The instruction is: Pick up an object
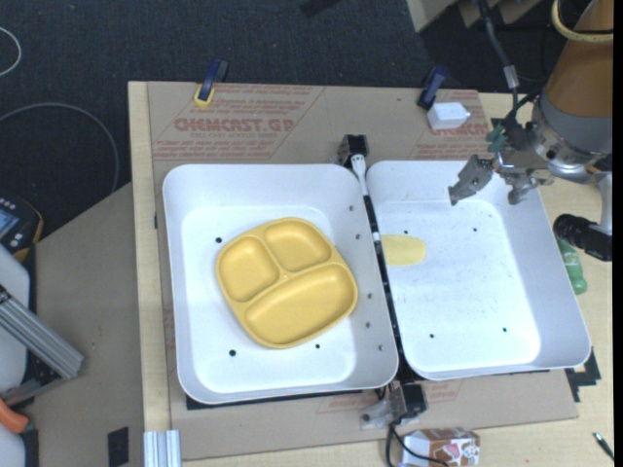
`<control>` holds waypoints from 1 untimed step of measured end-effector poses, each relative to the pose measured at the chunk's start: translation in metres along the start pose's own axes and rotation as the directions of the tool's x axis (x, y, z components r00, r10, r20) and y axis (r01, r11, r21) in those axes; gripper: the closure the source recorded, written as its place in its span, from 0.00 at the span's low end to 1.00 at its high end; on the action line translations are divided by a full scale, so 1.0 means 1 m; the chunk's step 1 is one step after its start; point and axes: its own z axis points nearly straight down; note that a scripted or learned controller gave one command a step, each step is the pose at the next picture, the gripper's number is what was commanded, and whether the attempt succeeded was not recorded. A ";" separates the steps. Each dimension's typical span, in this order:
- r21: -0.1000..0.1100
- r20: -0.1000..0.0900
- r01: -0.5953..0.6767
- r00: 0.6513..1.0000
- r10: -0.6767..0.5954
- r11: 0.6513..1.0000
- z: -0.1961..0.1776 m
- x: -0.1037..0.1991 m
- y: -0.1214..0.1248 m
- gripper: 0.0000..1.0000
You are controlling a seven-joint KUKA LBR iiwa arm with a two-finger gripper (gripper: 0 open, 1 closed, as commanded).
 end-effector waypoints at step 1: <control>-0.015 0.000 0.007 1.000 -0.007 1.000 -0.148 0.055 -0.051 0.00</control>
